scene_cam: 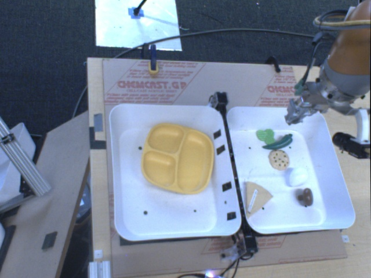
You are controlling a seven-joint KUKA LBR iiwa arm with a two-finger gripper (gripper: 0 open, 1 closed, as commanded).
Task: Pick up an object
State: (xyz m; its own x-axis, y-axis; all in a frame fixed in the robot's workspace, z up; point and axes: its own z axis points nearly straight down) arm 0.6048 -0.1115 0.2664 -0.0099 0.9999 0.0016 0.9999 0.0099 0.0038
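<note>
The right white bin [330, 213] holds small toys. Nearest the camera lie a tan wedge like cheese [257, 196] and a brown lump [305, 197]. Farther back sit a white ball [297, 176], then a round tan cookie with dark dots [279, 159], then a green leafy piece [272, 137]. The left white bin [124, 213] holds a yellow plastic plate with three sections [177, 157]. The grey gripper [297, 114] hangs over the right bin's far edge. I cannot tell how its fingers stand. The green piece lies near it, toward seven o'clock, apart from it.
</note>
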